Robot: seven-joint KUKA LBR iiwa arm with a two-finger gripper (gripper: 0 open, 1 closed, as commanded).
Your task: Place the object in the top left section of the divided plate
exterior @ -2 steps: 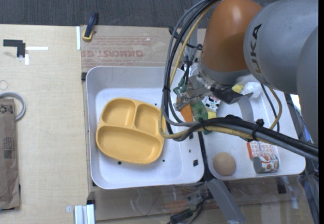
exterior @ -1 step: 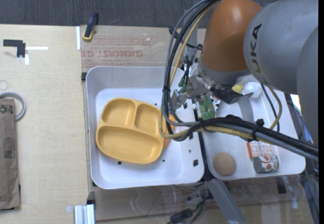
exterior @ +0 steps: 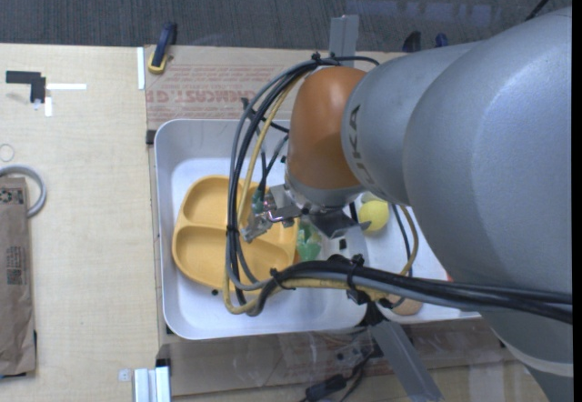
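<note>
The gripper [exterior: 305, 232] hung over the yellow divided plate [exterior: 202, 227], finger state hidden from me, so it needed to clear the ridge before releasing.

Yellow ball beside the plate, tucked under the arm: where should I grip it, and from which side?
Judging from the view, take the yellow ball across its middle, coming straight down: it is round, so no axis is better. It lies in the white bin, right of the yellow divided plate, and the arm hides part of it.

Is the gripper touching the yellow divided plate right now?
Cannot tell. In the camera view the arm's wrist and cables cover where the gripper meets the yellow divided plate, so neither contact nor gap shows.
</note>
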